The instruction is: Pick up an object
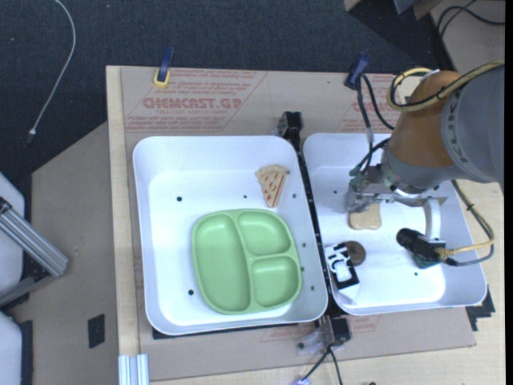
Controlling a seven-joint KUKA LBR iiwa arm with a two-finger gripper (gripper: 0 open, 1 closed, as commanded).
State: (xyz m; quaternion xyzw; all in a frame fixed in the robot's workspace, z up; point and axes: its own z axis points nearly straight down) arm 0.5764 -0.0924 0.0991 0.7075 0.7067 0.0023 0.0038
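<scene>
Fingers (365, 202) hang low in the right bin (393, 285), to the right of the green plate (244, 259) and a little further back than it. The wrist covers them from above, so I cannot tell whether they are spread or closed, or whether anything sits between them.

Just at their near side a tan slice (365, 220), much like a piece of toast, lies flat on the white floor. It is right of the plate's back-right corner, across the two bin walls. Whether it touches the fingers or only lies beside them cannot be made out.

A small brown disc (353, 253) rests nearer the plate than the slice does, level with the plate's middle. A black-and-white piece (343, 271) lies just in front of the disc, close against the wall that faces the plate.

The plate itself has three compartments and sits in the left bin (147, 215), toward that bin's front. Behind its right side, near but apart from its rim, a pale wedge (272, 185) with a crust edge lies flat, point toward the plate.

The grey arm (473, 127) with its orange band comes in from far right of the plate. Both bins stand on the counter (200, 103), whose brown sheet carries red lettering behind the plate. A yellow-and-blue clamp (164, 70) grips the sheet's back edge, behind and left of the plate.
</scene>
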